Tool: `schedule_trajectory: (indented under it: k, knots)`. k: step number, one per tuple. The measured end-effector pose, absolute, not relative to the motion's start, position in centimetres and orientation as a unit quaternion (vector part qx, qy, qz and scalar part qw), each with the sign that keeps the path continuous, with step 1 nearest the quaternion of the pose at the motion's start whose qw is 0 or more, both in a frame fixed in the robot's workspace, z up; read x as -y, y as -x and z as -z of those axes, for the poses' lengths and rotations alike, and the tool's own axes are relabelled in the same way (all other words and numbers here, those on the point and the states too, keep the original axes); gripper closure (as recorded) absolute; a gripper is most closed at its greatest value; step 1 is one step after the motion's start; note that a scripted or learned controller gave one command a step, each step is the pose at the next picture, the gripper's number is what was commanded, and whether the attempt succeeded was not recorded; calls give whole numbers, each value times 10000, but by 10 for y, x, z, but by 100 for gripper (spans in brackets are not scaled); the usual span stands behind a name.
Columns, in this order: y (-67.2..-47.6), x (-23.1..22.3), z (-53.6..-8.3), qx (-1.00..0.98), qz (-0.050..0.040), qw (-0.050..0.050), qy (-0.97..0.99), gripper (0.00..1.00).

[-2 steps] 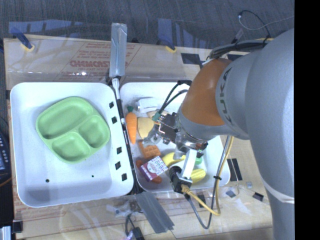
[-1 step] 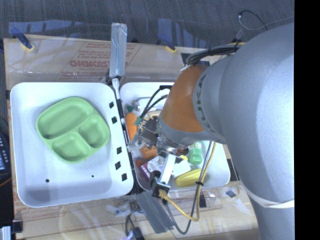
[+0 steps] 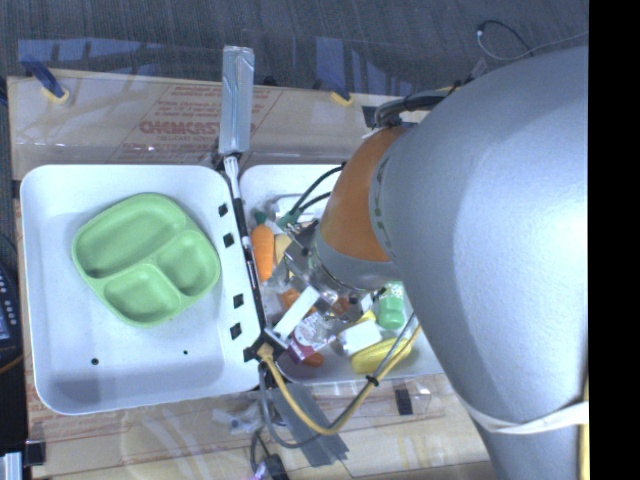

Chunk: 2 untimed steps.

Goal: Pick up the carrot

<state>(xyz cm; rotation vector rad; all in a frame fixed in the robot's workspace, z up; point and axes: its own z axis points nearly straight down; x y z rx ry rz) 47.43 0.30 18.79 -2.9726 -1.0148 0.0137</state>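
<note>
Reaching down into the right bin (image 3: 300, 176), the arm (image 3: 480, 218) looks to be at the approach step, its gripper (image 3: 318, 313) low among the clutter, and whether that tool is spread or closed cannot be told from here. The carrot (image 3: 263, 251) lies at the bin's left side, just beside the divider between the bins, its long axis running up and down the view, near end to far end; which end is the tip is unclear. Next, I judge, the tool must centre over the carrot and close across its width
</note>
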Motion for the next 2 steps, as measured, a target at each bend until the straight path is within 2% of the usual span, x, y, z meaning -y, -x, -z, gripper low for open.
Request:
schedule_trajectory:
  k: [1, 2]
  knots:
    - [-519, 35, -187, 2161, -50, 3, 9764, 0]
    - [-474, 20, -187, 1975, -61, 7, 9803, 0]
